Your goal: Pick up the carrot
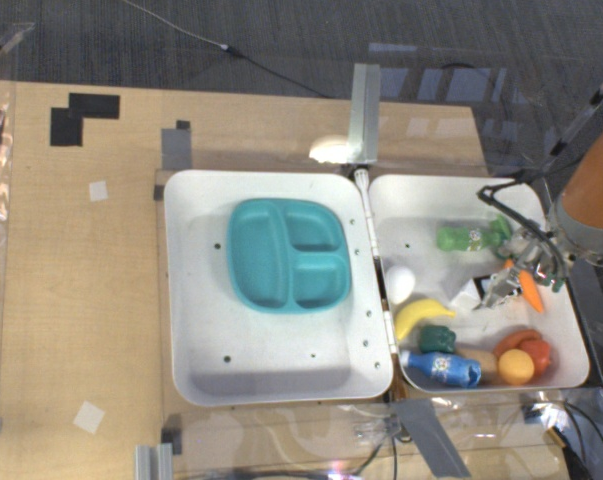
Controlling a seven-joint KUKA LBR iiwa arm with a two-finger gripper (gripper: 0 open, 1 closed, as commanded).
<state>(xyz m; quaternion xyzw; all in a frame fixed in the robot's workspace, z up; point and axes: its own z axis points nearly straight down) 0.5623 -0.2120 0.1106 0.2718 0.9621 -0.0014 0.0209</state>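
Observation:
The carrot is a small orange sliver lying in the right bin, near its right wall. My gripper reaches in from the right and hangs directly over the carrot's left side, touching or nearly touching it. The wrist and cables hide the carrot's upper end. The carrot looks level with the bin floor, not raised.
In the right bin are a green bottle, a white egg, a banana, a dark green item, a blue bottle, a red tomato and an orange. A teal divided plate lies in the left bin.

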